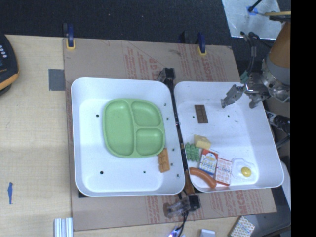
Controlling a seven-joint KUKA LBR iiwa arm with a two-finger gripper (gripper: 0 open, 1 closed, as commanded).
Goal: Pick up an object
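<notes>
Pincer [243, 97] of mine hangs open and empty above the right bin's [256, 147] far end; nothing picked yet. Objects, like the sausage [203, 177], lie at its near end.

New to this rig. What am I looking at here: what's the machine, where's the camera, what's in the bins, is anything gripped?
One fixed camera looks down at a slant on a bench with two shallow white bins. The left bin holds a green divided plate and an orange cracker. The right bin holds a brown block and, in its near corner, toy food: cheese wedge, green vegetable, sausage, two printed cartons and a fried egg. The robot arm reaches in from the right; its two-finger gripper sits over the right bin's far edge, open, holding nothing.
</notes>
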